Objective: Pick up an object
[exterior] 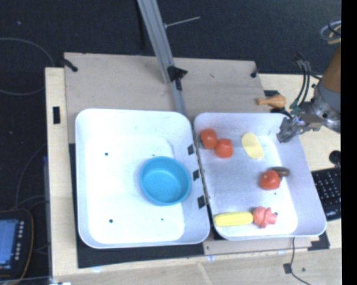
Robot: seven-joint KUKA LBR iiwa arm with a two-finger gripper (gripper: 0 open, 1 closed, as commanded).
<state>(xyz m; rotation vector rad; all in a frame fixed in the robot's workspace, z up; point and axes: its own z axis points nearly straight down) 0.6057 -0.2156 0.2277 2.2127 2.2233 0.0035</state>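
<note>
White plastic, two shallow bins side by side on a pale bench [57,159] — that is what the overhead camera looks down on. The left bin [101,135] carries a blue bowl [164,180], sitting upright a little right of its centre, nearer the front edge than the back.

The right bin [303,209] has the small things scattered over it. Near its back left corner an orange-red ball [209,138] touches or almost touches a red cup-like piece [224,148]. Toward the middle of the back edge lies a pale yellow oval piece [252,146]. Close to the right edge, about halfway down, sits a red round fruit [270,180] with a brown piece [280,171] against its upper side. Along the front edge a yellow banana-shaped piece [233,219] lies flat, and just beside its right end is a pink lumpy toy [264,217].

The gripper [287,130] hangs over the back right corner of the right bin, the grey arm [328,105] coming in from the right. Whether its fingers are spread or pressed together I cannot tell — they are too small and blurred. Nothing shows between them. A small orange object [270,101] lies on the bench just behind that corner.
</note>
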